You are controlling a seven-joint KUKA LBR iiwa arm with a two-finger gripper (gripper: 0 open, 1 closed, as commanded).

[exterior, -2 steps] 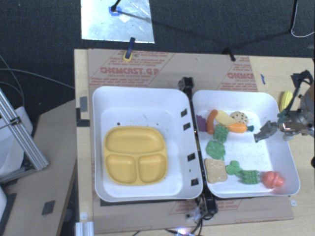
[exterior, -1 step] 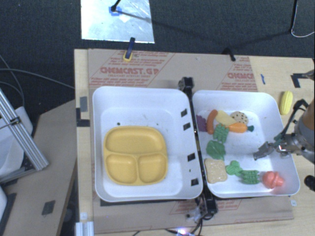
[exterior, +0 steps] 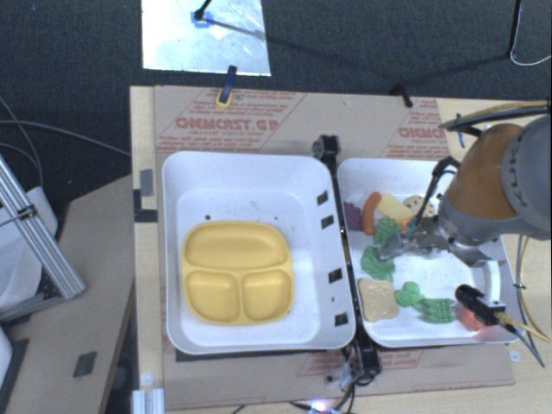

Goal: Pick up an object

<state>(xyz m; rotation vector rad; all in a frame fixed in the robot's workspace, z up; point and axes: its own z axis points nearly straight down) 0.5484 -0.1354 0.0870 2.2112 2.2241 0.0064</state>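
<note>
Toast slice [exterior: 378, 299] touches right bin's [exterior: 405, 338] front-left wall.

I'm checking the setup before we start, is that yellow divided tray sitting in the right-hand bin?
No, the yellow divided tray lies in the left bin, while the right bin holds the small toy foods.

Even, fairly bright light is falling from overhead, washing the two white bins [exterior: 250, 179] toward near-blank white. Soft, short shadows are lying under the bin walls and beneath the arm [exterior: 492, 188], which is looking slightly smeared at its outline. Far up-left of the end effector [exterior: 390, 247], a silvery sheet [exterior: 205, 24] is throwing back patchy glare. The dark floor [exterior: 69, 50] around the tabletop [exterior: 259, 119] is staying dim and grainy. The whole picture is looking soft and low in detail, with small items beside the end effector blurring together at their edges.
</note>
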